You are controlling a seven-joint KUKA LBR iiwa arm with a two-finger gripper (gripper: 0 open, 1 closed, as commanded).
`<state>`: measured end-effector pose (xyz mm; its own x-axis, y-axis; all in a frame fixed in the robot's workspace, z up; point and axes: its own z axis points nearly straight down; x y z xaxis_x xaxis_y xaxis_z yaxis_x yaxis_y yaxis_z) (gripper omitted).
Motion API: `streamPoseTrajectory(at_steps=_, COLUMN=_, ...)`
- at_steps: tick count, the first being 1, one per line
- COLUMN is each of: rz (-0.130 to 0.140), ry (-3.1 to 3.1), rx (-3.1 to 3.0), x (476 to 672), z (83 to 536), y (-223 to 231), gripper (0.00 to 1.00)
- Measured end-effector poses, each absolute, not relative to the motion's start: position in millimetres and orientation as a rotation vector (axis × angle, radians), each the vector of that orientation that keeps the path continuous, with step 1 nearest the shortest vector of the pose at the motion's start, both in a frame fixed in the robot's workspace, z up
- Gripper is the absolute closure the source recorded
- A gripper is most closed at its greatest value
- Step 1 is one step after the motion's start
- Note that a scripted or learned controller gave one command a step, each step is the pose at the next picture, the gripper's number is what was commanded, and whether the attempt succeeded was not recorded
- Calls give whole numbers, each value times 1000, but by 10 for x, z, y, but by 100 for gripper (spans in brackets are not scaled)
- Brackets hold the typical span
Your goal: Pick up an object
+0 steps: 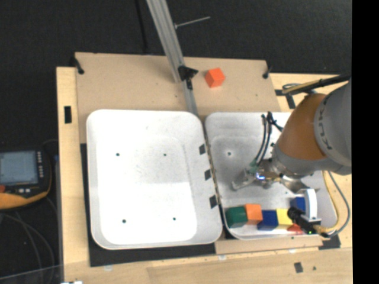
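1. The gripper point(246, 181) hangs low in the right bin point(228, 132), apparently in the approach step; whether its jaws are apart cannot be told.
2. The blocks, green point(235, 216), orange point(254, 211) and blue point(267, 219), lie just below the jaws.
3. Next, the gripper must shift toward one block and close on it.
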<state>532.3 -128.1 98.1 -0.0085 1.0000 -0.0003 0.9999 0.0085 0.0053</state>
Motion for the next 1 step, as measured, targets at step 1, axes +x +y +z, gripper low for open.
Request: streamPoseTrajectory(at_steps=1, rz=3, ry=2213, rx=2220, x=5201, z=985, y=-1879, gripper=0)
